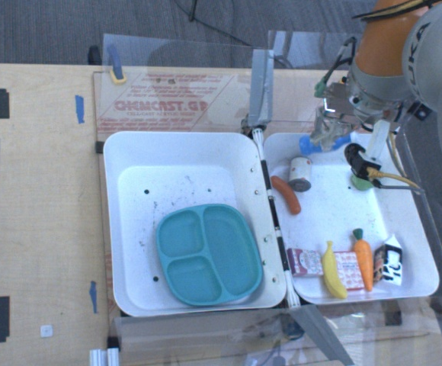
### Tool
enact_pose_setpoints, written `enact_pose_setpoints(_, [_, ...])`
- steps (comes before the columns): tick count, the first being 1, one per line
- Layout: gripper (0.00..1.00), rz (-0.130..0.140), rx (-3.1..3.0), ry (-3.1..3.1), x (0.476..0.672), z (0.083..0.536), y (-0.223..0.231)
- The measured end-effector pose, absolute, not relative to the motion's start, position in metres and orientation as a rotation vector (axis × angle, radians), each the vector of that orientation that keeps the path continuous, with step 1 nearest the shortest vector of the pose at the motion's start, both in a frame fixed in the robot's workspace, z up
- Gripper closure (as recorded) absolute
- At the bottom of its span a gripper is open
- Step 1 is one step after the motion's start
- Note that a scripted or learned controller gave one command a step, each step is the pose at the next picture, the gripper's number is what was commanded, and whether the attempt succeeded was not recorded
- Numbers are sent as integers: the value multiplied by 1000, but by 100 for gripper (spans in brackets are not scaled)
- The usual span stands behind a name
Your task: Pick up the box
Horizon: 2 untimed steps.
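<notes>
Your gripper (329,133) hangs over the far edge of the right bin (427,280); whether it is wide or narrow you cannot tell. Just below it lie a can (300,173) and a sausage (286,194). The box (306,262) lies well below it at the near wall, touching a banana (332,271), beside a carrot (363,261). The left bin (122,204) holds a teal divided plate (209,253).

A pale wooden bench (38,227) carries everything. Two white bins (122,204) sit side by side on it, touching. Blue tape strips (79,109) mark its surface.
</notes>
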State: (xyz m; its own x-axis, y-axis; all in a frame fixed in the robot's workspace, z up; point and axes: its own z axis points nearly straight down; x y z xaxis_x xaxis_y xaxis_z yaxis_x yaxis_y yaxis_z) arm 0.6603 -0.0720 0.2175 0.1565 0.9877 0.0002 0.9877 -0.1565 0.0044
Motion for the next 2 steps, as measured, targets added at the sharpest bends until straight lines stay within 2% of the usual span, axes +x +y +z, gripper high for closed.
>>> enact_pose_setpoints(1, [0,1,2388,2039,660,216,-72])
enact_pose_setpoints(2, [0,1,2362,2067,667,208,-62])
